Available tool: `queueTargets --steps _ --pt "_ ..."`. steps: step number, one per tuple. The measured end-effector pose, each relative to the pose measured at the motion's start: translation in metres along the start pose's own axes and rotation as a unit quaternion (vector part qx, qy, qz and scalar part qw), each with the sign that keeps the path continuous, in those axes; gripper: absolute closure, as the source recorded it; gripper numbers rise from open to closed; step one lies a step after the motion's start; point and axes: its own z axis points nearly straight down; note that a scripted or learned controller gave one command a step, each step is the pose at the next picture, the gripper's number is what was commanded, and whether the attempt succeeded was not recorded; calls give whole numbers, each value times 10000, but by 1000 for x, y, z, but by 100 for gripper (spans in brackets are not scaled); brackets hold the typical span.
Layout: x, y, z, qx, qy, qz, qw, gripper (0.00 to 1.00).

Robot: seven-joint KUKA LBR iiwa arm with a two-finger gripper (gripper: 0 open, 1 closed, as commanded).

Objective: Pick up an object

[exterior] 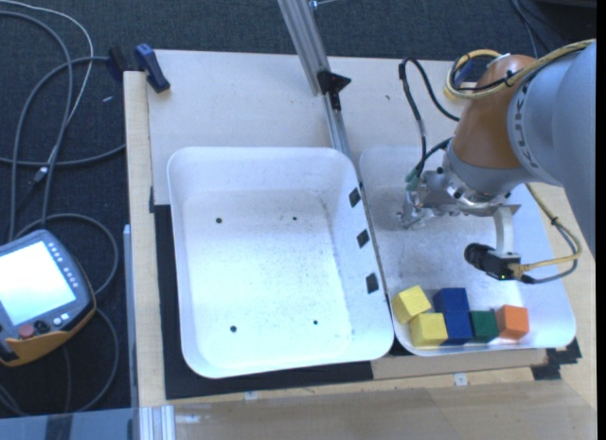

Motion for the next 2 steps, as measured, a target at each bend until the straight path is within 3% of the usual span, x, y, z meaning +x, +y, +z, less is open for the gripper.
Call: queueTargets --steps 1,2 --pt "62 -15 -94 -26 9 -25 10000 100" --pt "-7 -87 -79 56 -1 52 10000 100"
